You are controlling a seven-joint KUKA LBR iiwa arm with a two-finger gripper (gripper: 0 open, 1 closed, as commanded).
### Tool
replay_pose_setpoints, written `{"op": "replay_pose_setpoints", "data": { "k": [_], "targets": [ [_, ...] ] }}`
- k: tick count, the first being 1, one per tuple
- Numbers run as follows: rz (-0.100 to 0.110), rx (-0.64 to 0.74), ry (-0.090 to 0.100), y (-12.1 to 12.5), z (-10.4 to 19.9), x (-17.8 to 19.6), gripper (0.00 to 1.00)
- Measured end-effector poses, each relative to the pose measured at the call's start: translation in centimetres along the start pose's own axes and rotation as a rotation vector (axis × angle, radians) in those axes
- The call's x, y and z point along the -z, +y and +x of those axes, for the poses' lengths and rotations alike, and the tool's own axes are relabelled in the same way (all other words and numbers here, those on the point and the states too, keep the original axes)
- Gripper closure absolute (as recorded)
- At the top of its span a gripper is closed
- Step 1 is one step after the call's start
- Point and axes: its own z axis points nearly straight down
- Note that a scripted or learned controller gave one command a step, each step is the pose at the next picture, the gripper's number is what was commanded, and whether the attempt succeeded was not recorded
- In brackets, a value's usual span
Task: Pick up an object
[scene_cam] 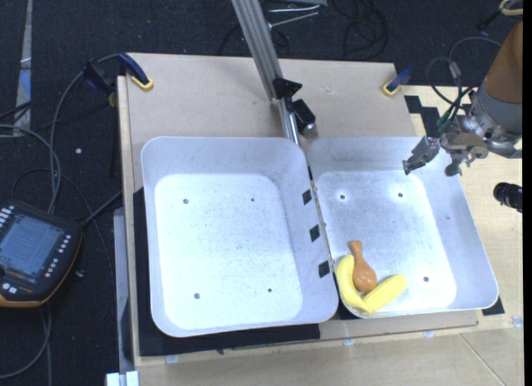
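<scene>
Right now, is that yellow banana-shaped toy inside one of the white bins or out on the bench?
Inside. The yellow banana-shaped toy lies in the right-hand shallow white bin, at its near left corner, with an orange pear-shaped toy resting against it.

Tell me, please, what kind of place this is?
Probably a robotics lab test bench. A robot arm reaches over two white bins on a wooden board, a teach pendant lies at the left, and loose cables run across dark carpet.

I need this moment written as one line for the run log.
pincer: above right bin far edge, holding nothing | yellow object, orange object: touching, near-left corner
</scene>
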Motion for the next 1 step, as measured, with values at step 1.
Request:
{"op": "replay_pose_setpoints", "data": {
  "k": [1],
  "targets": [
    [0.003,0.000,0.001,0.23,0.66,-4.50,0.00]
  ]
}}
